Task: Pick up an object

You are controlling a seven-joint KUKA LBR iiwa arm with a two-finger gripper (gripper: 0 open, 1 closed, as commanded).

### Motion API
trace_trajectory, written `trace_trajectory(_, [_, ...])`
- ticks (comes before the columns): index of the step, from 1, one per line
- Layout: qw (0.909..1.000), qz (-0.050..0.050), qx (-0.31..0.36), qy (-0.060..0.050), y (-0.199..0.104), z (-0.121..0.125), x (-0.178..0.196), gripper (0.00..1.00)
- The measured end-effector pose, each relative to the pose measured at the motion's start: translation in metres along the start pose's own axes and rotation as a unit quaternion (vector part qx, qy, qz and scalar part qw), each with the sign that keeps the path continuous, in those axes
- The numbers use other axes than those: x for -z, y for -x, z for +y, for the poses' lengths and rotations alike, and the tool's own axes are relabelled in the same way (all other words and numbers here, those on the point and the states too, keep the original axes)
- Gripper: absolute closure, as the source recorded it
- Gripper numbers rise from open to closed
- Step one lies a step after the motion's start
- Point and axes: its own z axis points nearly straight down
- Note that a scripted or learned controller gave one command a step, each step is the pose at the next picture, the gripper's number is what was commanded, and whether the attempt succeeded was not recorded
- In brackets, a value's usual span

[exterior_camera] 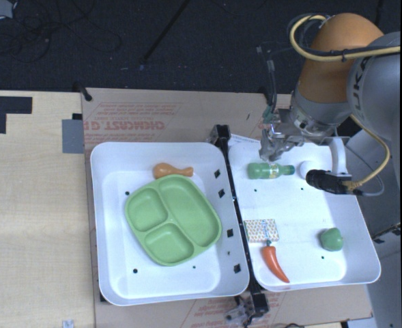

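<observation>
My gripper (272, 153) hangs over the far end of the right bin (303, 210), its fingertips just above a small green bottle (269, 171) that lies on its side. The bottle rests on the bin floor and nothing shows between the fingers. In the same bin, nearer the front, lie a patterned square packet (261, 229), an orange-red chili pepper (275, 263) and a green rounded object (331, 239). The left bin (108, 183) holds a green divided plate (171, 219) and an orange drumstick toy (171, 171) behind it.
A black divider (232, 210) runs between the two bins. The arm's grey body and orange band (340, 53) rise over the right bin's far right corner. Brown cardboard (166, 118) lies under the bins on the pale bench.
</observation>
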Motion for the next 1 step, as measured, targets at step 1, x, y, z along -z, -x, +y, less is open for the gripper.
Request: trace_trajectory(1, [1.0,0.0,0.0,-0.001,-0.0479,-0.0185,0.0041,1.0])
